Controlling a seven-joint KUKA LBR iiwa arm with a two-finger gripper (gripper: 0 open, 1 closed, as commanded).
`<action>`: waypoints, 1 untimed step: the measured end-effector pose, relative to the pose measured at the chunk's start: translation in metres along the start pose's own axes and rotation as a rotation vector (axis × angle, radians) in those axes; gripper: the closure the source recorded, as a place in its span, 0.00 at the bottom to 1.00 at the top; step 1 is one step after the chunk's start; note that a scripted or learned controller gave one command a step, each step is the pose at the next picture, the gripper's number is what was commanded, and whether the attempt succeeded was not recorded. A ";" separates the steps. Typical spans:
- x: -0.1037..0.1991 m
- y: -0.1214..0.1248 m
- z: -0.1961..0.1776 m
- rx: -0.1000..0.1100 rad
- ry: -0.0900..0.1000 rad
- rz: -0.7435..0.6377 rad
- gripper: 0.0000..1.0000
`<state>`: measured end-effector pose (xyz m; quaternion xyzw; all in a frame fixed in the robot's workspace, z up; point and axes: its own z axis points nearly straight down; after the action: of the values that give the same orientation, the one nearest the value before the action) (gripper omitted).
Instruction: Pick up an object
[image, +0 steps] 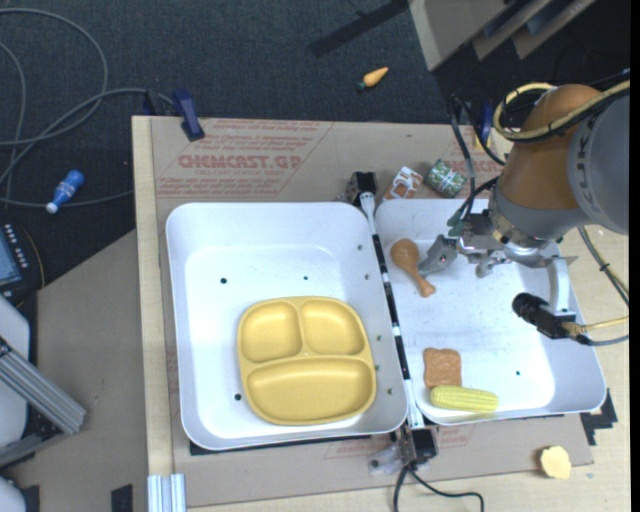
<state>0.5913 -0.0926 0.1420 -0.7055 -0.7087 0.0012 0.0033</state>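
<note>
Arm (545, 165): grey with an orange band, reached in from the right and hung over the upper part of the right bin.
Gripper (440, 256): low over the right bin, tips pointed left toward the drumstick, just beside its rounded end; fingers apparently spread, nothing seen between them.
Drumstick (410, 262): tan toy chicken leg, lay in the upper left of the right bin, close to the divider, thin end angled down and right.
Right bin (520, 345): shallow and white, held the drumstick, the toast and the corn.
Toast (442, 365): brown slice, flat near the bin's lower left corner.
Corn (463, 399): yellow cob, lay lengthwise along the front wall, just below the toast.
Left bin (200, 250): white, bore the yellow plate.
Yellow plate (305, 359): three compartments, sat in the lower middle of the left bin.
Bench (250, 150): brown board under both bins.
</note>
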 end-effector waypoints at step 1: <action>-0.001 0.017 0.058 0.002 -0.001 0.003 0.00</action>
<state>0.6078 -0.0931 0.0836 -0.7066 -0.7076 0.0023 0.0035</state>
